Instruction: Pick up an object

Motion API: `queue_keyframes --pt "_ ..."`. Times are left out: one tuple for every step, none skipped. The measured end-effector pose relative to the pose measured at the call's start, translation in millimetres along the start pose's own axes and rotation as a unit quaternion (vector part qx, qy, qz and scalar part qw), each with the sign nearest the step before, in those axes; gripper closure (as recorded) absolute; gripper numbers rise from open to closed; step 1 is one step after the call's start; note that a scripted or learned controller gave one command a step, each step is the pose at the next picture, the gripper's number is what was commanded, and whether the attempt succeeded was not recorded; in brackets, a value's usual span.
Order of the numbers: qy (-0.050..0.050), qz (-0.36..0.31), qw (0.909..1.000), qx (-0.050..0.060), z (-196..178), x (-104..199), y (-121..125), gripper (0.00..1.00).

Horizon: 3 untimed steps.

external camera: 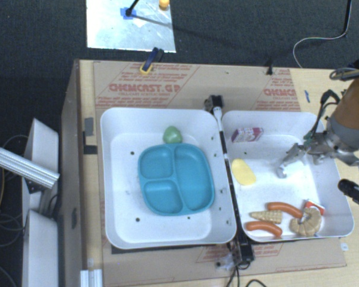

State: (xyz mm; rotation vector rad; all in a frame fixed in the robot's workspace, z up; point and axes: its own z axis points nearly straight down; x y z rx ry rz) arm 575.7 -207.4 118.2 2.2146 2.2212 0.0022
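My gripper (285,163) hangs over the middle of the right bin (341,187), reaching in from the right, with its grey fingers (293,154) spread and nothing between them. To its left lies a yellow lemon-shaped piece (243,173). A small white and maroon carton (247,134) rests at the bin's far left. Near the front edge lie two orange sausages (283,208), a ridged tan piece (267,216), and a tan bread-like piece (307,222) with a red and white item (315,207) beside it.
The left bin (116,160) holds a blue divided plate (175,178) and a green round object (172,135) behind it. A black divider bar (225,160) runs between the bins. The arm's orange band (354,109) stands at the right edge.
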Motion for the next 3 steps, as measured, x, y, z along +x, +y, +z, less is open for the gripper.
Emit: queue_keyframes --pt "0.0 -0.001 1.0 -0.001 -68.9 0.7 45.3 0.0" --pt "0.001 0.001 1.0 0.002 -56.2 25.2 -79.5 0.0" --pt "0.001 0.0 1.0 0.002 -35.4 85.8 -79.5 0.0"
